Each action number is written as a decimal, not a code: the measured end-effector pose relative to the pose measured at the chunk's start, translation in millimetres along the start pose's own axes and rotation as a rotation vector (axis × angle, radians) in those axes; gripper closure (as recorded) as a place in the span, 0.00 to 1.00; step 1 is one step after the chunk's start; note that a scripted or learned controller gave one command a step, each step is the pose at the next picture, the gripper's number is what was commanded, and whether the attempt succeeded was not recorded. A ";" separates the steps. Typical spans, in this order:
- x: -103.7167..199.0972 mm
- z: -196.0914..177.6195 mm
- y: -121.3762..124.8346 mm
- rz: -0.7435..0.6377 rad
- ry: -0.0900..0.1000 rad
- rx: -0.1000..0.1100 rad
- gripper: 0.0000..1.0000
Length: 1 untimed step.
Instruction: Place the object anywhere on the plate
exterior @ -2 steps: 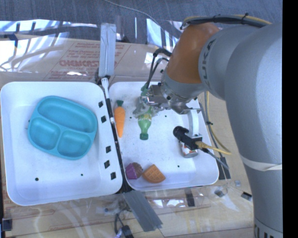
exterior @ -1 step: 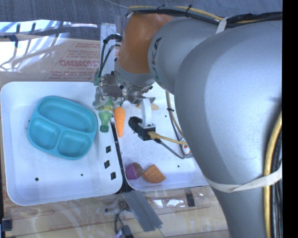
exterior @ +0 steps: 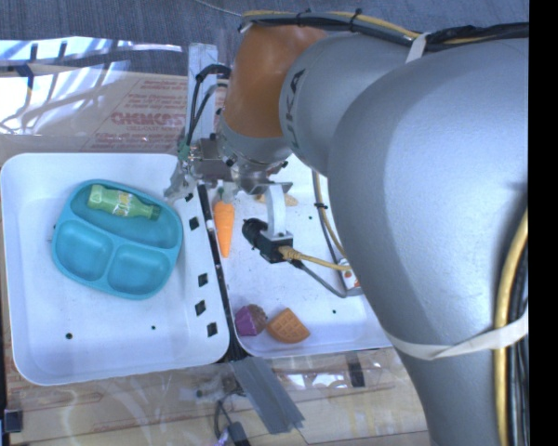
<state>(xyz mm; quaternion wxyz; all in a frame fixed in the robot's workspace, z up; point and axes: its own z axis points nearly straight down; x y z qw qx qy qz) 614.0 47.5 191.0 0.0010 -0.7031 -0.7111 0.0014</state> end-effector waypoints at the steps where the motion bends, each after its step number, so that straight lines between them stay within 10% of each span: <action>1: 30.1 -197.5 -43.7 0.002 0.003 -0.014 0.00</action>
